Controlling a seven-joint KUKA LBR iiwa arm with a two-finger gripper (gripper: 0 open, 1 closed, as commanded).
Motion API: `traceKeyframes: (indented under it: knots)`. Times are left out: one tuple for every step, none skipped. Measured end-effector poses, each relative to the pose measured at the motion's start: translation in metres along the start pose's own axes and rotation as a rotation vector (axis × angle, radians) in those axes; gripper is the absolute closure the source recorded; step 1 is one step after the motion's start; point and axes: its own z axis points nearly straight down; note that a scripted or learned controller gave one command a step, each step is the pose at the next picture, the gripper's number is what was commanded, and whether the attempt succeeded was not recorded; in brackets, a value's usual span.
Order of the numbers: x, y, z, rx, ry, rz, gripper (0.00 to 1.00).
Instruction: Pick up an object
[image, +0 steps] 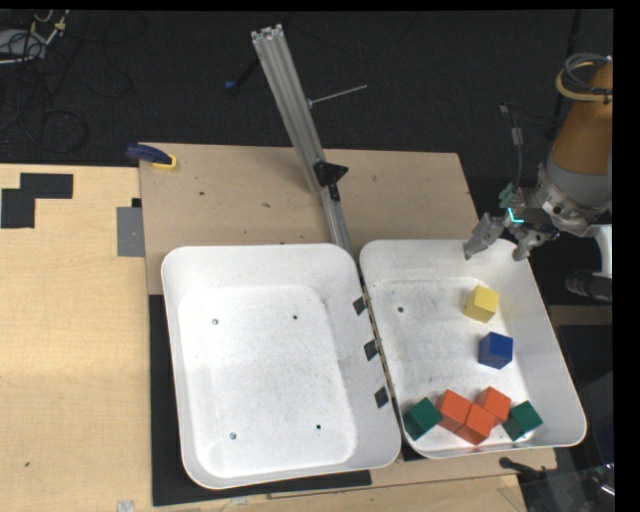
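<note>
Yellow wooden cube (482, 303) sits just below the two-finger gripper (503, 236), which hovers spread and empty over the right white bin (560, 365)'s far rim; approach step, calling for a descent onto it.

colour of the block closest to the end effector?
Yellow. The block sits in the right bin, just below the end effector; camera view.
</note>
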Motion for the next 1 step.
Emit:
traceKeyframes:
  knots:
    - [0.0002,0.0010,-0.0033,-0.004,-0.002,-0.003,0.00]
